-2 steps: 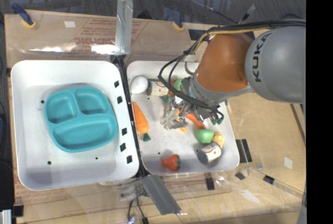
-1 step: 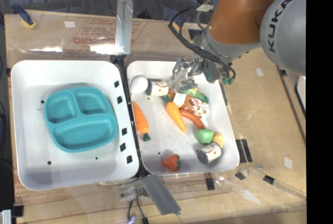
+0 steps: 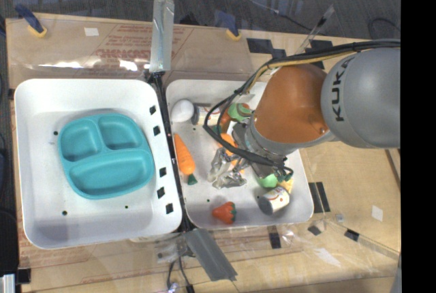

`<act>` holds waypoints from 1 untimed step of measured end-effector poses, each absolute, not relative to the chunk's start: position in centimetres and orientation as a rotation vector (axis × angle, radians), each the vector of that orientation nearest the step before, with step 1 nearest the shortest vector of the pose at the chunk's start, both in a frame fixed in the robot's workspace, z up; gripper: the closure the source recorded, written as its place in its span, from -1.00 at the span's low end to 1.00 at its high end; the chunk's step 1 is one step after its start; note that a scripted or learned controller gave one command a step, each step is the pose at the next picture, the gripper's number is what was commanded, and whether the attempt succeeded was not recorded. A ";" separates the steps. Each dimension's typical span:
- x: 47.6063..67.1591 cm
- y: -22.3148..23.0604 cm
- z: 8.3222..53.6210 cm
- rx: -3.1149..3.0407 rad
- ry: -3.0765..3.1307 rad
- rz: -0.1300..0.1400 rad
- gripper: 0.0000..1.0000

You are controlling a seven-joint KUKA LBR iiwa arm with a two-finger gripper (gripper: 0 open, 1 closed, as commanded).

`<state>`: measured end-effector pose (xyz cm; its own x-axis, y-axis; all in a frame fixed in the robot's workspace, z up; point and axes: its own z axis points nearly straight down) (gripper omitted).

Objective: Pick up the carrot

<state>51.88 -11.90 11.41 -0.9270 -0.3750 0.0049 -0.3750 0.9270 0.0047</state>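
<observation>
The orange carrot (image 3: 184,156) with a green stub end lies along the left wall of the right bin (image 3: 204,220), pointing toward the bin's far side. My gripper (image 3: 227,171) hangs low over the middle of the same bin, just right of the carrot and apart from it. The wrist's orange band and grey arm (image 3: 293,111) cover the right part of the bin. Nothing orange shows at the gripper's tip.
In the right bin a white round object (image 3: 182,110) sits at the far left, a red strawberry (image 3: 225,212) at the near edge, and a green piece (image 3: 268,180) and a small white can (image 3: 273,202) at the right. The left bin (image 3: 34,217) holds a teal divided plate (image 3: 105,154).
</observation>
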 end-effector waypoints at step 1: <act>52.1 -11.9 11.7 0.602 -3.084 -0.001 -1.00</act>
<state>52.09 -11.91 11.70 -0.9266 -0.3760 -0.0008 -0.3760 0.9266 0.0007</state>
